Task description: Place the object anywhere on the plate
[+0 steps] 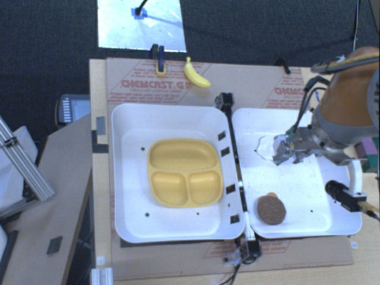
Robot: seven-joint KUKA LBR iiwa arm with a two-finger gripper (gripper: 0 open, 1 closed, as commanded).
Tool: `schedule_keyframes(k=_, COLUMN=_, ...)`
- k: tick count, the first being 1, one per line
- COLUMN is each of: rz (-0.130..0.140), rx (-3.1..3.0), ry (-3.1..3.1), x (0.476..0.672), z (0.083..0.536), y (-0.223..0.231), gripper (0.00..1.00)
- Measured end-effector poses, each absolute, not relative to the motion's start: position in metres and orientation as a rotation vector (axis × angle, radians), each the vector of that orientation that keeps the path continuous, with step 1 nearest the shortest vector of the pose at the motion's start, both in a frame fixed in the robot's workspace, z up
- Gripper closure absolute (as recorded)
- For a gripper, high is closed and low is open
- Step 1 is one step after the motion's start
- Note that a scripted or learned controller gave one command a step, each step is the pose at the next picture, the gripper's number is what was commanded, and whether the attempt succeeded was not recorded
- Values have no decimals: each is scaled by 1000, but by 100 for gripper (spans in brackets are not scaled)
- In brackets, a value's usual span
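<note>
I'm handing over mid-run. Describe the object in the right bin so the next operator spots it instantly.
Find the right white bin, the one the arm reaches into. Near its front left corner lies a round brown object, flat and speckled like a cookie. It is the bin's one dark disc, nearer the camera than the gripper, apart from the yellow plate.

Light falls evenly and bright from above me; both white bins (178, 114) glare, shadows stay faint, my arm (350, 94) blurs slightly, and dark surroundings look grainy.
</note>
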State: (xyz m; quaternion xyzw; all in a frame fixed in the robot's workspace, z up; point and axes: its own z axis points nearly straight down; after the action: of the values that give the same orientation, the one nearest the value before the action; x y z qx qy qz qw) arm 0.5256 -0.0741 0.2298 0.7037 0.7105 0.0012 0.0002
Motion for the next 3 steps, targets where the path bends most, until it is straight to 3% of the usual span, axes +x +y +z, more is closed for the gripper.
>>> schedule_keyframes(k=2, rz=6, rx=2210, ry=2233, x=551, z=235, y=40, gripper=100)
schedule_keyframes(k=3, rz=2, rx=2211, ry=2234, x=552, z=221, y=94, gripper=100)
